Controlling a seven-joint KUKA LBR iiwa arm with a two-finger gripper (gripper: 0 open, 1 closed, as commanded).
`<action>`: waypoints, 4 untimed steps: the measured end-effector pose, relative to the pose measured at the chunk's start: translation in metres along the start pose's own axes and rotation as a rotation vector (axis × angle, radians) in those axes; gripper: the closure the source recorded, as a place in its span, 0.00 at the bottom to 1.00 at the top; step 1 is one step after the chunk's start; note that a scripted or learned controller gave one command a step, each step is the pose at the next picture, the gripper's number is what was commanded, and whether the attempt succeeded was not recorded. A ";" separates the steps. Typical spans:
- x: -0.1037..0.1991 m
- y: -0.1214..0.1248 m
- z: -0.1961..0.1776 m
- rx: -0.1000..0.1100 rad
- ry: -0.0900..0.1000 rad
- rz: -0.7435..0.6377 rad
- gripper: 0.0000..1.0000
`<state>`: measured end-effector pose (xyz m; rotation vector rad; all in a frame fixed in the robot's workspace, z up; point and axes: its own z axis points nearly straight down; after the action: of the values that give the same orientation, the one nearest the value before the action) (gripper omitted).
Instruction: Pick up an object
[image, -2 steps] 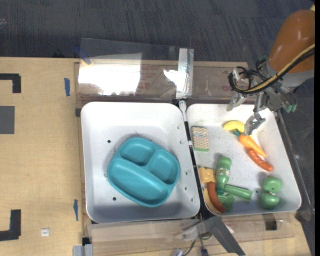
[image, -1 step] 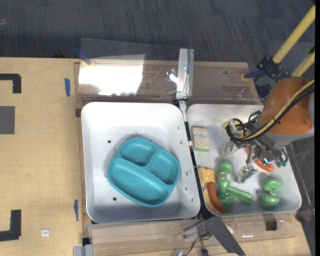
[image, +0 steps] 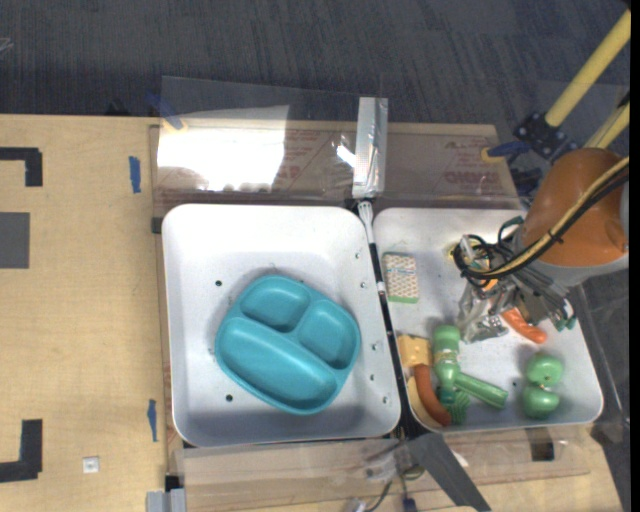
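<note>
Objects for picking all lay in the right bin (image: 585, 350), as I saw it. Going left to right: the left bin (image: 190, 260) held a teal divided plate (image: 288, 343); then a small patterned card (image: 401, 277), a yellow piece (image: 413, 350), green toy pieces (image: 462, 378), the gripper (image: 482, 322) low above the bin floor, an orange piece (image: 524, 325) and a green apple (image: 542, 385). I could not tell the gripper's state.

So that's two white bins (image: 190, 300), one teal divided plate (image: 288, 342), one small patterned card (image: 401, 277), a couple of green toys (image: 541, 385), plus one orange piece (image: 526, 326).
</note>
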<state>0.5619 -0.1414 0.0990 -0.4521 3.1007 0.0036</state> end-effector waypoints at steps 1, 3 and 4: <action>-0.003 0.034 -0.145 0.003 -0.001 -0.144 1.00; -0.123 0.041 -0.187 -0.001 0.005 -0.005 1.00; -0.130 0.061 -0.181 -0.002 0.010 -0.055 1.00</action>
<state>0.6675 -0.0464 0.2815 -0.5393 3.0967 0.0048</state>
